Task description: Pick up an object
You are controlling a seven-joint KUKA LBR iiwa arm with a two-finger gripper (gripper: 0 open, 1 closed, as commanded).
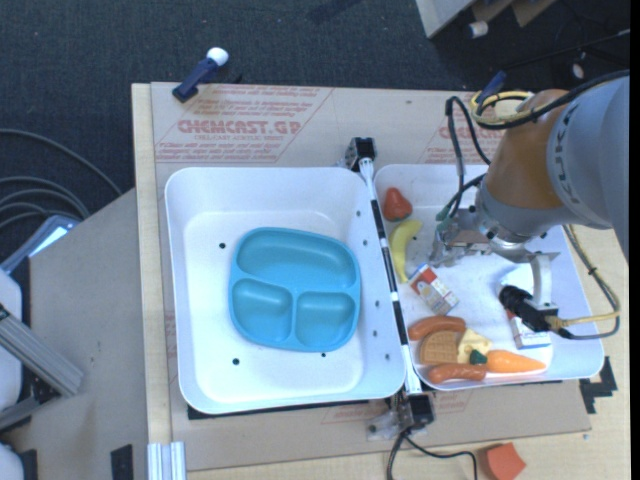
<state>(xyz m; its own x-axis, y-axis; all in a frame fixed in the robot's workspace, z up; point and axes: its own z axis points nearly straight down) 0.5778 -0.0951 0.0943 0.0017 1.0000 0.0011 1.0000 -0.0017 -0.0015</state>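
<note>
My gripper (447, 245) hangs low in the right bin (575, 363), just right of a yellow banana (403, 247) and above a small red and white carton (435, 288). A red strawberry-like piece (397, 204) lies at the bin's far left corner. Along the near edge lie a sausage (436, 326), a slice of bread (439, 347), a second sausage (455, 373) and an orange carrot (517, 362). Nothing shows between the fingers.
The left bin (200, 268) holds a blue divided plate (295, 288). A black rail (382, 258) runs between the two bins. The grey arm with its orange band (525, 163) covers the right bin's far right part. A blue and white marker (199, 75) lies on the board behind.
</note>
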